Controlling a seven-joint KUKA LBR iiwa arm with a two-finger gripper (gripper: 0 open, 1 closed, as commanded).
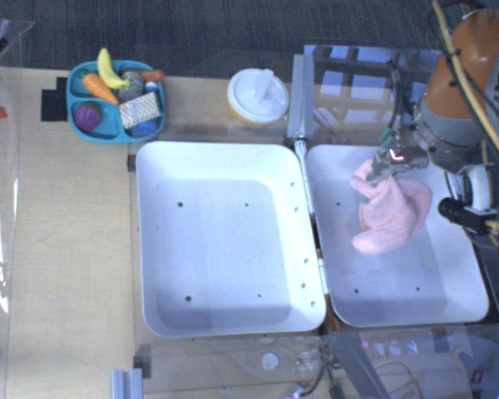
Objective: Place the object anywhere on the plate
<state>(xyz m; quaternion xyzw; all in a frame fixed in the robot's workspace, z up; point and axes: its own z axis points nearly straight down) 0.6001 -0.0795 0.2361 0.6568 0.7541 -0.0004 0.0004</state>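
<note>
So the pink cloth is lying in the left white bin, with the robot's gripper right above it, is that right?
Not quite. The pink cloth lies in the right white bin, not the left white bin. The rest holds: the gripper is right above the cloth's upper end. The camera view shows this.

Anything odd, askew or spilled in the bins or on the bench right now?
Nothing is spilled or damaged. The pink cloth lies crumpled in the right bin, one corner lifted at the gripper. The blue divided plate of toy food sits outside the bins, on the bench's far left.
</note>
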